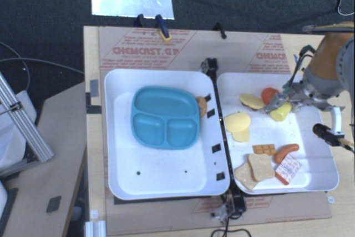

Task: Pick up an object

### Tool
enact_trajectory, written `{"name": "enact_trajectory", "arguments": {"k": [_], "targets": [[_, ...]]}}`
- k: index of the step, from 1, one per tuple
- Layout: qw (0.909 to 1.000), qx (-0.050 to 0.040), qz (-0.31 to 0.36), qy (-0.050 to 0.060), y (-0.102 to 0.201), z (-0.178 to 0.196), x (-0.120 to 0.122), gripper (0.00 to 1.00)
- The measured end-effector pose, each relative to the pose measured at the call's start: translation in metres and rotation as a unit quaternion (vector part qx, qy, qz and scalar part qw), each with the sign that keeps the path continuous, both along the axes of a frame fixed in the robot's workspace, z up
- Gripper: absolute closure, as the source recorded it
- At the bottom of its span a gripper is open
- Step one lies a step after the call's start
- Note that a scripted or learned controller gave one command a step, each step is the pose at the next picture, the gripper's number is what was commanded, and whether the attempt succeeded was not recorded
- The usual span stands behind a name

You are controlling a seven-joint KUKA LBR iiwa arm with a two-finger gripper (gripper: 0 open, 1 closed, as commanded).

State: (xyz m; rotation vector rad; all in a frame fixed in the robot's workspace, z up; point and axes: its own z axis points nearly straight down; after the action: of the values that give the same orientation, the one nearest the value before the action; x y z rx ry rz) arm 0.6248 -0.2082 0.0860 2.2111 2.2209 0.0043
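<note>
The end effector (275, 106) is low in the right white bin (316, 144), touching a yellow plastic lemon-shaped toy (281, 112). I cannot tell if it grips the toy. The round toy might slip out, or bump the red tomato toy (269, 94) just beside it.

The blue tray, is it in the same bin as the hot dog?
No, the blue tray lies in the left bin, while the hot dog is in the right bin.

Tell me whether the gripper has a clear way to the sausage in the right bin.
Probably yes. The sausage lies uncovered, apart from the waffle, and the gripper is already low over that bin.
</note>
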Motion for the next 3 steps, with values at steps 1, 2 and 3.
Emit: {"name": "enact_trajectory", "arguments": {"k": [1, 2, 3], "targets": [[1.0000, 0.0003, 0.002, 0.001, 0.002, 0.011, -0.001, 1.00], [1.0000, 0.0034, 0.001, 0.005, 0.070, -0.002, -0.051, 1.00], [1.0000, 0.0007, -0.004, 0.006, 0.099, -0.002, 0.001, 1.00]]}}
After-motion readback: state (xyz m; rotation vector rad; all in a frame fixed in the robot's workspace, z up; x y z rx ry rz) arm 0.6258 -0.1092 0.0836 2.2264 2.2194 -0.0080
